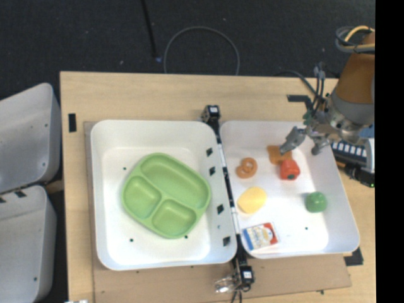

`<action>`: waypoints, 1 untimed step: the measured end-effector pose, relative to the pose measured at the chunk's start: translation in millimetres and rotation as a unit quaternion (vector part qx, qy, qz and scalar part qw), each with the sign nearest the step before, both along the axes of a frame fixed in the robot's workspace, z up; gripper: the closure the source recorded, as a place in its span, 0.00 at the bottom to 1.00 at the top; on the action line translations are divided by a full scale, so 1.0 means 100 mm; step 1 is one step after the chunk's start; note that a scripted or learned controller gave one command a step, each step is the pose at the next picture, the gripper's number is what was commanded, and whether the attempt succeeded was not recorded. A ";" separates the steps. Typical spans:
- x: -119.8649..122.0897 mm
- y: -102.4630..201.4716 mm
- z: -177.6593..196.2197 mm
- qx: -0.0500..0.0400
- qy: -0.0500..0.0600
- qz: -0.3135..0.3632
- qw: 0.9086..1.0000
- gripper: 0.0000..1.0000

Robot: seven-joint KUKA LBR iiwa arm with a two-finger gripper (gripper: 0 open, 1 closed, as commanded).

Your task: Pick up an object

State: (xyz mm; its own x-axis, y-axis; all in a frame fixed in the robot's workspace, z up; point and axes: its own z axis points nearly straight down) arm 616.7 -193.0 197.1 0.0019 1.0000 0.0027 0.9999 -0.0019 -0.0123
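The right bin (338,229) holds several small objects: an orange ring (247,166), a small orange block (274,154), a red object (289,170), a yellow lemon-like piece (252,200), a green ball (315,201) and a red-and-white packet (259,235). My gripper (302,147) hangs over the bin's far right part, just above the red object and the orange block. Its two fingers are spread open, with nothing between them. The left fingertip lies close to the orange block.
In the left bin (101,169) lies a green divided plate (166,194). A black-clipped divider (221,182) runs between the bins. The arm (355,87) comes in from the right over the bench edge. Cables lie beyond the bench.
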 end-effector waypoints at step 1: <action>0.03 0.00 0.07 -0.001 -0.006 0.002 1.000 0.00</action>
State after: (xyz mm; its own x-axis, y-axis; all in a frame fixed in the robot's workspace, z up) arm 619.3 -192.6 204.5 -0.0018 1.0000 -0.0002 1.0000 0.0018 -0.0007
